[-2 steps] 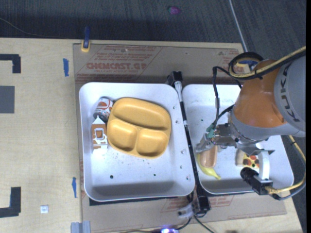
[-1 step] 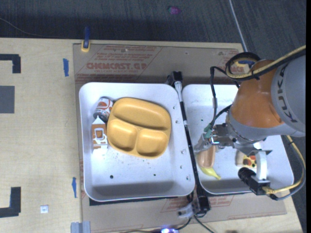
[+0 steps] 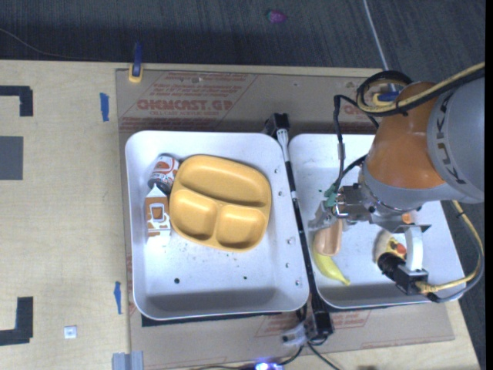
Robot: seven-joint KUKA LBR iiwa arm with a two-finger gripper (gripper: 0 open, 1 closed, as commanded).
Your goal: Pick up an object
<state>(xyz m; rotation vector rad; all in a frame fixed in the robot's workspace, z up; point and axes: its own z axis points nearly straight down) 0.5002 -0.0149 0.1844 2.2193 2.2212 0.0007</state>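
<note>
This looks like a robotics lab: a plywood bench (image 3: 62,206) with blue tape marks (image 3: 104,106) at 10 o'clock, loose cables (image 3: 385,91) at 2 o'clock, grey carpet (image 3: 231,14) at 12 o'clock.

Grey arm (image 3: 439,153) bent low, pincer (image 3: 333,216) pointed down.

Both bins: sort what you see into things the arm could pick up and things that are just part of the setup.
Could be picked up:
yellow divided plate, left bin
small can, left bin, beside the plate
small carton, left bin
banana, right bin
tan piece, right bin, under the gripper

Just setup:
left bin
right bin
cardboard sheet
blue tape marks
</note>
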